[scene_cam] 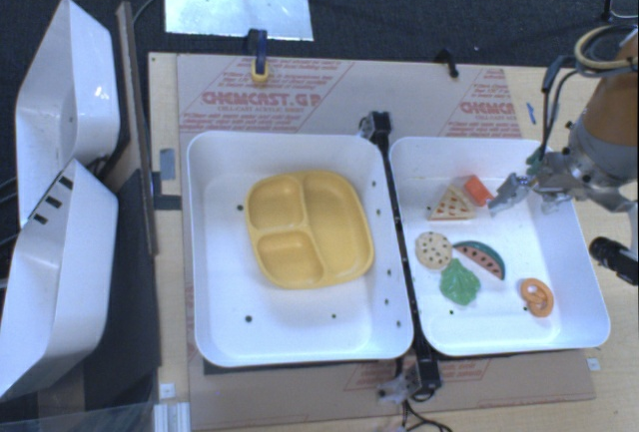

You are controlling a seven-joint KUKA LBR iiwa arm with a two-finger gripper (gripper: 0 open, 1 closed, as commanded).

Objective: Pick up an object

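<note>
The right bin (579, 320) holds several toy foods: a tan wedge with a crust (451, 206), a small orange-red piece (476, 189), a round cookie (431, 249), a watermelon slice (482, 259), a green leaf (459, 282) and an orange pretzel (537, 296). My gripper (529, 199) hangs over the bin's upper right part, just right of the orange-red piece. It is open, its fingers spread apart with nothing between them.
The left bin (230, 320) holds a yellow three-compartment plate (308, 228). A black divider strip (397, 230) runs between the bins. The grey arm with its orange band (609, 121) comes in from the right. Two more white bins (60, 191) are stacked off the bench at the left.
</note>
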